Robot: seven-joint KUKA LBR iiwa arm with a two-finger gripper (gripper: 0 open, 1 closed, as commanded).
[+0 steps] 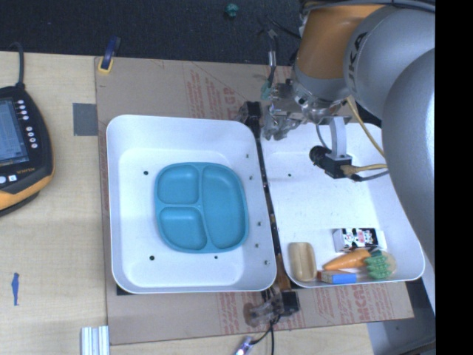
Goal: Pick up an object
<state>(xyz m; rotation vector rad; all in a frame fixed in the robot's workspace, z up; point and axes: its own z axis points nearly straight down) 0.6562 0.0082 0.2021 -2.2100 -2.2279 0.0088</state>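
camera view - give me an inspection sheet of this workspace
surface: wooden bench with a brown cardboard sheet under two white bins.
job's things: in the right bin, near its front edge, lie a tan block, a carrot toy, a small blue piece and a small black and white packet.
clutter: left bin holds a blue divided plate; a blue and yellow clip lies at the cardboard's far edge.
grippers: pincer sits over the far end of the divide between the bins; finger state unclear.
cables: wires run along the wrist.
surroundings: handheld control pendant at the left, dark floor beyond.
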